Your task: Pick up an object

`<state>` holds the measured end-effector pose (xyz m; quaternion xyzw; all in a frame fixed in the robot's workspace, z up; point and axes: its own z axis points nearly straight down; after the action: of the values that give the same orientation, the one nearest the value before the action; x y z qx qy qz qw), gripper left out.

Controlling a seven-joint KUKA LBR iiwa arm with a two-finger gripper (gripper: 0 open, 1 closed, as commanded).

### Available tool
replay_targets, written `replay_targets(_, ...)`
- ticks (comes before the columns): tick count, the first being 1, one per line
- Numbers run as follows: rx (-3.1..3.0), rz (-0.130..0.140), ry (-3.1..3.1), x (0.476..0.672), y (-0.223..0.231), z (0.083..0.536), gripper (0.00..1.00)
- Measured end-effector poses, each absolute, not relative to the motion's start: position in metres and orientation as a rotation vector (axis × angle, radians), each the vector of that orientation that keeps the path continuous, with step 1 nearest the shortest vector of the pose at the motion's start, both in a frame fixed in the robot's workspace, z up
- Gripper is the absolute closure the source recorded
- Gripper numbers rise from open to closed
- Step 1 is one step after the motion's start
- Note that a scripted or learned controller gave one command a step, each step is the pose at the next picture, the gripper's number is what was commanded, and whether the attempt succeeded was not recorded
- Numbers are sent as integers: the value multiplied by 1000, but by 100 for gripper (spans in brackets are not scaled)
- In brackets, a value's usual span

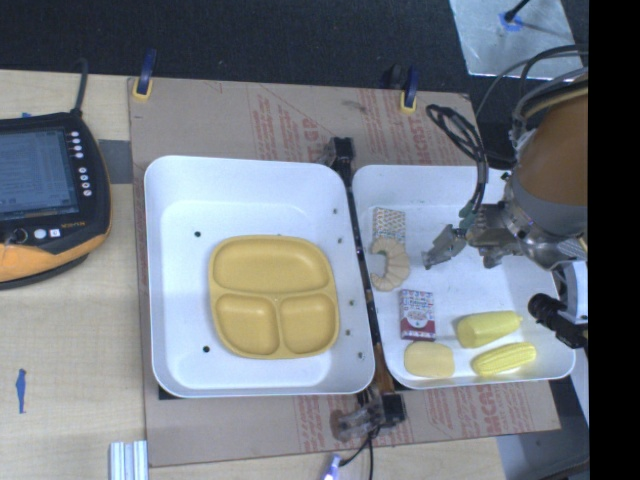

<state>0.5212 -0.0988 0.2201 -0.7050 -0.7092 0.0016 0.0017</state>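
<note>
My gripper (466,254) hangs over the middle of the right bin (440,183), open, with bare bin floor showing between its fingers. Left of it lie a beige curved pastry (390,261) and a small patterned packet (389,221). A red box (417,313) lies below and left of the gripper. Along the bin's front edge rest three yellow pieces: a long one (488,326), a rounded one (428,359) and a corn-like one (503,359). The gripper touches none of them.
The left bin (180,198) holds a yellow divided plate (273,295). A tablet-style pendant (45,193) lies on the bench at far left. The arm's orange band (555,153) and cables (470,138) stand over the right bin's far right side.
</note>
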Motion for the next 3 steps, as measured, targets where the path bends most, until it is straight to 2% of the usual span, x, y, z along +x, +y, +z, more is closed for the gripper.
replay_targets(1,-2215,9,-2223,543,-213,102,0)
replay_targets(2,-2214,1,-2227,550,-117,234,0)
replay_targets(3,-2212,8,-2226,593,-95,158,0)
